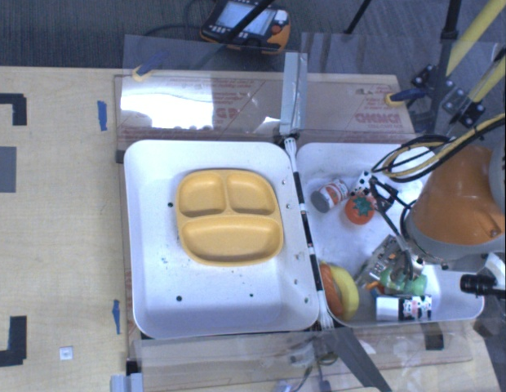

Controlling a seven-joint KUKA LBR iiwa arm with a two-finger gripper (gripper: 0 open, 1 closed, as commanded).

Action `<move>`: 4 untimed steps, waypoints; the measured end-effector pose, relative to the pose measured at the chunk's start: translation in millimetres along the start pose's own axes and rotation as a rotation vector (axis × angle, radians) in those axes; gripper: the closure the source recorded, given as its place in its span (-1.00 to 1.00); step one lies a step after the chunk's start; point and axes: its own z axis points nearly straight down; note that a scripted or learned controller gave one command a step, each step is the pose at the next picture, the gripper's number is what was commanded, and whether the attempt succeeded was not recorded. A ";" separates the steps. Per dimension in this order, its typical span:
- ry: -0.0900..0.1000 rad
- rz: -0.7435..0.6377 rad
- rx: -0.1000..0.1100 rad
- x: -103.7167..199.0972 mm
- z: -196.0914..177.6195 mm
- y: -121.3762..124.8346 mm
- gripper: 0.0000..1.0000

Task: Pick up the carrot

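Clearly we were mid-reach: our hand (389, 266) hung low in the right bin (457, 313), grip unreadable. The carrot (360, 209) lay just beyond, ungrasped; next we needed to centre over it.

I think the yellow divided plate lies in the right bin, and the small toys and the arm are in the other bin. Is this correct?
Not quite. The camera view shows the yellow divided plate in the left bin, not the right one. The rest holds: the small toys, such as the orange-and-yellow piece by the divider, lie in the right bin, and the arm reaches down there.
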 end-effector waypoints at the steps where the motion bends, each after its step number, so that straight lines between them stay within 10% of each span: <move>1: 0.007 -0.159 0.002 22.2 -96.6 74.0 1.00; 2: 0.006 -0.056 0.004 -21.4 -220.3 19.5 1.00; 3: 0.006 -0.056 0.004 -21.4 -220.5 19.5 -1.00; 4: 0.007 -0.097 0.004 -67.8 -123.2 -4.7 -1.00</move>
